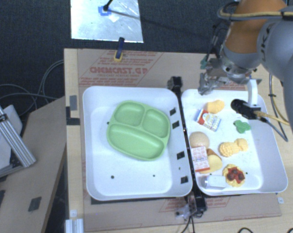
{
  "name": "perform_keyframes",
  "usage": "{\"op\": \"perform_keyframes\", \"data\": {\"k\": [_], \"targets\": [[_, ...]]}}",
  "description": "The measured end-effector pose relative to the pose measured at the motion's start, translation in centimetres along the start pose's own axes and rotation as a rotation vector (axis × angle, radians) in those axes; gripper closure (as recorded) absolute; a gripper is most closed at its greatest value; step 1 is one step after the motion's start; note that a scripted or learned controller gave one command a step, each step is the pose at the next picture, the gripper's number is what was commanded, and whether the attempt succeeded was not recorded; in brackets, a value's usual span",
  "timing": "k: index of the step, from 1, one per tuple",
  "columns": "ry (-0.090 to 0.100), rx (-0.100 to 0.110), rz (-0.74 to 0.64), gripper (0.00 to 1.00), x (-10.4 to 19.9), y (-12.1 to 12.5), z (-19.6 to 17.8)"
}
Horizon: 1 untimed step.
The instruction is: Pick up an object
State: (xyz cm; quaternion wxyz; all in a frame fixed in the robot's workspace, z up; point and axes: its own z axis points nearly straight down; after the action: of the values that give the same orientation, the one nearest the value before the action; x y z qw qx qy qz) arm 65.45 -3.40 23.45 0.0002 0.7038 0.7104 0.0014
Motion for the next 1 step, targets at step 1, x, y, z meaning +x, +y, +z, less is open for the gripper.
{"op": "perform_keyframes", "data": {"k": [1], "targets": [[-0.002,0.001,0.005,1.0,-0.32,0.14,1.86]]}}
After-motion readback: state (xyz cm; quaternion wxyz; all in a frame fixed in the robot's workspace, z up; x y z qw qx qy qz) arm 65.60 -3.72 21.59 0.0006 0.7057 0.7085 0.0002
